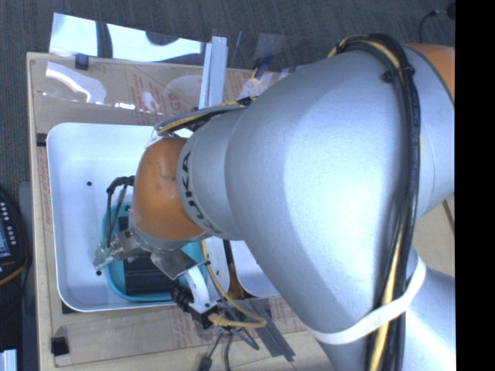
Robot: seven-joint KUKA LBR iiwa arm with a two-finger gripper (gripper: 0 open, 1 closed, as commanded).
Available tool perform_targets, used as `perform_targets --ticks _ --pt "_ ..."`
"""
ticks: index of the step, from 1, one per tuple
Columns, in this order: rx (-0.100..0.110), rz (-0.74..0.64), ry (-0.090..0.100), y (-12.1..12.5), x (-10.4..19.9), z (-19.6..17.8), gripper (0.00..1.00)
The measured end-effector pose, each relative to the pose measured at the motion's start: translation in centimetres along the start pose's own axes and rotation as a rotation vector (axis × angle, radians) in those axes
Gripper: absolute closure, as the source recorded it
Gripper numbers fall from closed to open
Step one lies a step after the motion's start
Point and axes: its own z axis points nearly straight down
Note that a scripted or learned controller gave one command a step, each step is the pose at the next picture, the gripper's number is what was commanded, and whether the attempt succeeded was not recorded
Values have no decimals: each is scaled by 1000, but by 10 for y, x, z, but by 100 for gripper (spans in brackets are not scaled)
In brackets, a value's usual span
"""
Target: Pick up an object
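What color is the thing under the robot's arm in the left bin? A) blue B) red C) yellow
A: a blue object peeks out below the arm at the near edge of the left bin.

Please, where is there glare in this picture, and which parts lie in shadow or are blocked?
Camera view: bright glare on the clear panel behind the left bin; a soft highlight on the grey arm; the arm blocks much of the bin, and the teal object under the wrist lies in shadow.
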Motion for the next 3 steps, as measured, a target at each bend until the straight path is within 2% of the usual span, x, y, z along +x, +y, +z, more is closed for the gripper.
perform_targets --ticks 1,2,3 --pt "0 -32 23 2 20 -8 100" --pt "10 -40 26 1 24 -14 100" --pt "7 45 5 7 29 -1 100"
